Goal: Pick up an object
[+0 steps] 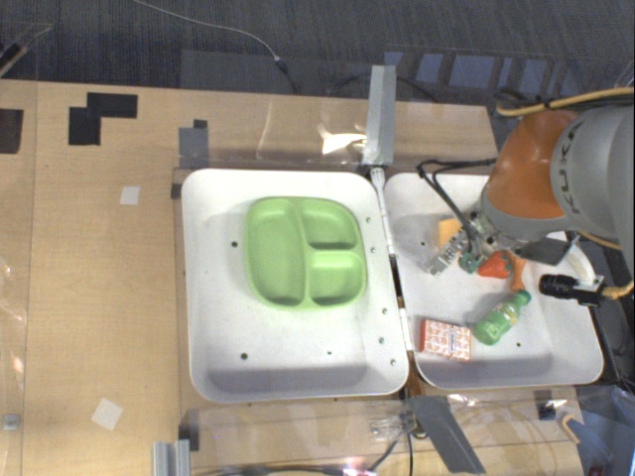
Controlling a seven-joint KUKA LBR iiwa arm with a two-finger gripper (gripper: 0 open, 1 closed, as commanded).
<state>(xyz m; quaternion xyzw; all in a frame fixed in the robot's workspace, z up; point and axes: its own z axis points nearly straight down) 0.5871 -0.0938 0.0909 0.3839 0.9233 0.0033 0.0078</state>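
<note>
The right bin [566, 360] holds several small objects. A yellow-orange piece [449, 231] lies near its upper left, and a red-orange item [493, 265] sits by the middle, partly under the wrist. A green bottle [499, 320] lies tilted lower down, with a red and white patterned box [445, 338] to its left. My gripper [445, 257] hangs low over the bin's left part, just below the yellow-orange piece and left of the red-orange item. I see nothing clearly between its tips.
The left bin [213, 355] holds a green divided plate [303, 251]. A metal post [381, 117] stands behind the seam between the bins. The grey arm with its orange band [531, 172] covers the right bin's upper right. Cables run along the right side.
</note>
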